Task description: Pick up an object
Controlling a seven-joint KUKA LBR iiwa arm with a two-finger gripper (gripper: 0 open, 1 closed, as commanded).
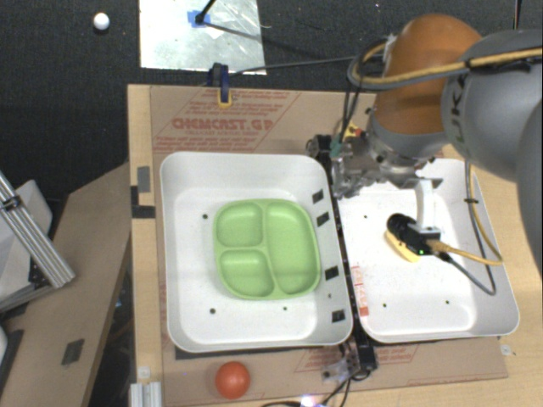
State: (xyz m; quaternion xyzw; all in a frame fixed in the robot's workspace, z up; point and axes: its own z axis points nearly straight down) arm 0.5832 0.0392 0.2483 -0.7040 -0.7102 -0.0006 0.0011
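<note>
Cardboard-topped bench point(254, 113), dark backdrop. Nearest: orange ball point(232, 379) on the board, just in front of the left bin point(182, 312). In the middle of that bin a green divided plate point(265, 248) lies flat. The right bin point(424, 308) sits right alongside. The gripper point(346, 175) is low at the back of the seam between the bins, apart from the plate; open or closed, can't tell. Behind: blue clamp point(220, 78), foil sheet point(199, 24), small white ball point(101, 21).

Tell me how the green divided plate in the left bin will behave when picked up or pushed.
The green divided plate looks like rigid moulded plastic, so probably stiff and light. It lies flat in the left bin, so it should slide rather than tip or roll. Its low, smooth rim may offer little to pinch.
</note>
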